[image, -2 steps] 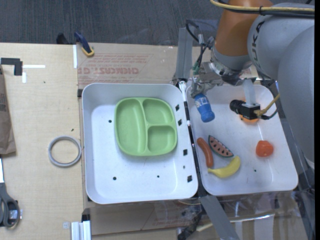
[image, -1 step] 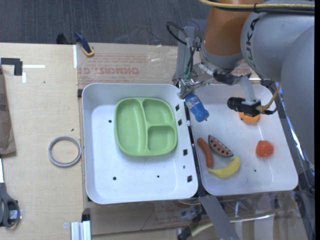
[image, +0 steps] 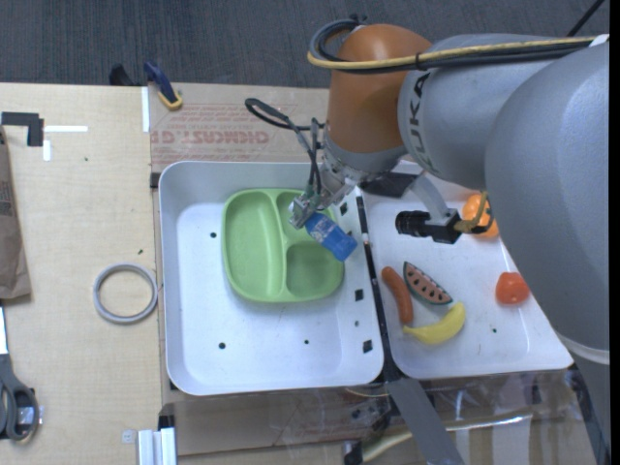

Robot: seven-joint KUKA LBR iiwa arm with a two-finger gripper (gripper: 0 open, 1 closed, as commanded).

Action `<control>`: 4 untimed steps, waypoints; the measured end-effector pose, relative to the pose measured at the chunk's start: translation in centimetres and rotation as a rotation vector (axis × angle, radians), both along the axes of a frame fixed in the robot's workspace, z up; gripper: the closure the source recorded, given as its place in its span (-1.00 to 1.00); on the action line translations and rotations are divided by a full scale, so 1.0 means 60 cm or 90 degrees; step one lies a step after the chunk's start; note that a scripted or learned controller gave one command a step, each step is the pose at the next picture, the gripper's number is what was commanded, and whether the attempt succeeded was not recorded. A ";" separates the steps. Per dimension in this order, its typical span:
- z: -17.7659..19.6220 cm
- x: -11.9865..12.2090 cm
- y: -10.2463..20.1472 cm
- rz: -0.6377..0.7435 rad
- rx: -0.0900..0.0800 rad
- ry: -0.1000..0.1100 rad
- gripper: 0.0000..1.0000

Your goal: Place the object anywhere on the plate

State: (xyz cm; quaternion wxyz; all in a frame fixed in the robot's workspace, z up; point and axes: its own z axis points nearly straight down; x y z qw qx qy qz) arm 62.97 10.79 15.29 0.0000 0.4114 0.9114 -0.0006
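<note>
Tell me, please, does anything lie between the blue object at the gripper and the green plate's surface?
Nothing visible does. The blue object sits at the gripper, already over the green plate near its right edge, and the compartments around it look bare. The hot dog and banana lie in the other bin.

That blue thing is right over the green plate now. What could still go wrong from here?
The blue object hangs at the end effector over the green plate's right edge, so on release it could tip over the rim into the white bin. It also looks tilted, so it may roll or slide after landing.
</note>
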 end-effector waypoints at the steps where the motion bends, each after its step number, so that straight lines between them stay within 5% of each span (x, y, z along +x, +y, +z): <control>1: 0.000 0.000 -0.001 0.000 0.000 0.000 -1.00; 2: 0.065 0.030 -0.047 -0.335 -0.001 -0.001 -1.00; 3: 0.079 0.030 -0.048 -0.334 -0.002 -0.001 1.00; 4: 0.117 0.049 -0.109 -0.341 -0.001 -0.001 1.00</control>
